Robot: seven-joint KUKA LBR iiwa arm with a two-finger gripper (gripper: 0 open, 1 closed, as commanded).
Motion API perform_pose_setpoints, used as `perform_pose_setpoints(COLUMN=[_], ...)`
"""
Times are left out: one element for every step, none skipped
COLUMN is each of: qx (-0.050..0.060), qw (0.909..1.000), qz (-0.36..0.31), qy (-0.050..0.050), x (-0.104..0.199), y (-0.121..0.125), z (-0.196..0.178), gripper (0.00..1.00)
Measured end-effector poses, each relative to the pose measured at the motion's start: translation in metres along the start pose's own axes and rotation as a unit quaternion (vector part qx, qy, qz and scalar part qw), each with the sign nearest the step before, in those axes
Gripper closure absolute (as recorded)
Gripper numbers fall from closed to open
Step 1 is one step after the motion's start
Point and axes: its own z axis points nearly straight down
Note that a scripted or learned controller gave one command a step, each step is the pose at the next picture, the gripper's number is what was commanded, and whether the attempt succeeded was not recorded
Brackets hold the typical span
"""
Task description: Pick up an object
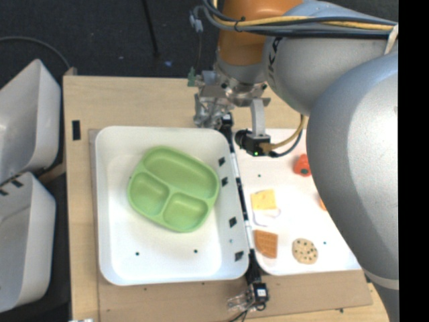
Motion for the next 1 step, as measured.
perform_pose_setpoints(qx=[0.001], qw=[1.0000], qz=[0.002], qy=[-0.001], x=[-0.0032], y=[-0.0006], z=[0.0008], gripper=[0.00])
